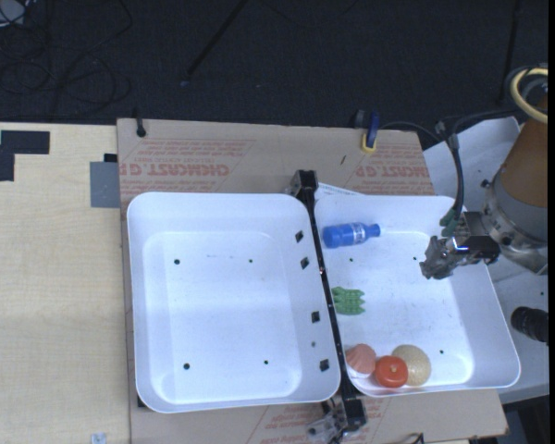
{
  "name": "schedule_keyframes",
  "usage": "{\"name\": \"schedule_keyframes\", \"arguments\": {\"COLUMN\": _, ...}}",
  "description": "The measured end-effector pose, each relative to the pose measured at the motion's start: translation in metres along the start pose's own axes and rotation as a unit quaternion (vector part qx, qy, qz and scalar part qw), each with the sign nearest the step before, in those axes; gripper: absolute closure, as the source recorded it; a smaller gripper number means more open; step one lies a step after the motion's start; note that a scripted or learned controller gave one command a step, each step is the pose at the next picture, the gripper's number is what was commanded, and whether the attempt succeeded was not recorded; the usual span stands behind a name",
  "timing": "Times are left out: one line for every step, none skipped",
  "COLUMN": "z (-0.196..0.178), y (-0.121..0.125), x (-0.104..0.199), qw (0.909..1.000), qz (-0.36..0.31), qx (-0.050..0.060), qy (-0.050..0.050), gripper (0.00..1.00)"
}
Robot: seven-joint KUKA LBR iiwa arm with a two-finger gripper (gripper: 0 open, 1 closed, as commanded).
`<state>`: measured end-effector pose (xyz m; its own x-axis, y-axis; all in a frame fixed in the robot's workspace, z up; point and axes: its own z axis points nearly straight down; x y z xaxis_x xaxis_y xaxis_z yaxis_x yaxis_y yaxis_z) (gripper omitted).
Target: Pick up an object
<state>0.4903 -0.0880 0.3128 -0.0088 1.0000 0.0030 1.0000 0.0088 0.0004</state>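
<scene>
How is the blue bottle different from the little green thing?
The blue bottle is longer and smooth, lying on its side near the bin's far edge. The green thing is smaller and ridged, closer to the middle by the divider. Both lie in the right bin, apart from the gripper.

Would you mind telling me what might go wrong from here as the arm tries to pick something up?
1. The red piece, pink piece and tan piece sit bunched in the right bin's near corner, so a grasp may nudge a neighbour or hit the wall.
2. The blue bottle lies on its side and could roll away.
3. The gripper is far from the green item by the divider.
</scene>
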Motion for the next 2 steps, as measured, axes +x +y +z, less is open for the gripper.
{"name": "schedule_keyframes", "arguments": {"z": 0.049, "y": -0.016, "x": -0.106, "qw": 0.9999, "qz": 0.009, "qx": 0.004, "qy": -0.002, "gripper": 1.00}}
{"name": "schedule_keyframes", "arguments": {"z": 0.074, "y": 0.046, "x": -0.126, "qw": 1.0000, "qz": 0.002, "qx": 0.000, "qy": -0.002, "gripper": 1.00}}
